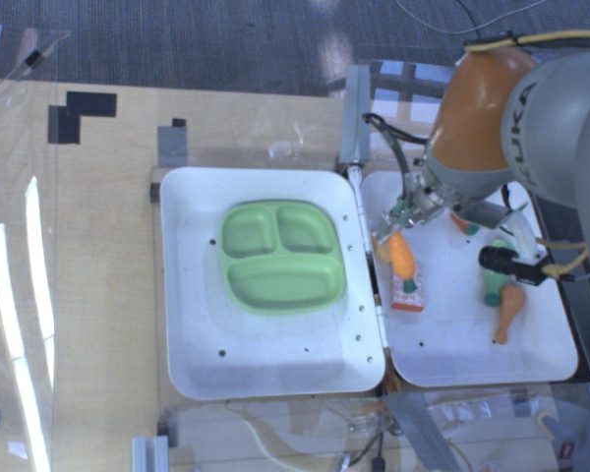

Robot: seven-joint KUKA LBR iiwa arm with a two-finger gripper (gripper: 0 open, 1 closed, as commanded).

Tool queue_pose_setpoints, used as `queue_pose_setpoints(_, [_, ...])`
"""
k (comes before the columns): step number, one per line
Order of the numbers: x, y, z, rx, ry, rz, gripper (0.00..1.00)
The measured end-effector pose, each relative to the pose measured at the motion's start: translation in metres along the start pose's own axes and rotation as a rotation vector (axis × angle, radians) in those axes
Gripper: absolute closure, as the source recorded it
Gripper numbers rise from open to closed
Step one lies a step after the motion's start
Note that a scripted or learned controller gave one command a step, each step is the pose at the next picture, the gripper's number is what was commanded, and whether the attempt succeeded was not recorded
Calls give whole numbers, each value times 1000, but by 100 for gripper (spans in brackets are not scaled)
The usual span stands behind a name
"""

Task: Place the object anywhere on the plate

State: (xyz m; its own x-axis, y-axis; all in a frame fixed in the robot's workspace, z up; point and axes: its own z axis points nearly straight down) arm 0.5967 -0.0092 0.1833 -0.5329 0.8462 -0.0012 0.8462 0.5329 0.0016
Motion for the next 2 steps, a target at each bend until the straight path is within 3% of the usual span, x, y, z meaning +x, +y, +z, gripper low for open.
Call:
queue_pose_setpoints(1, [68,37,0,1,1,43,100])
queue_pose_setpoints(2, [68,36,0,1,1,43,0])
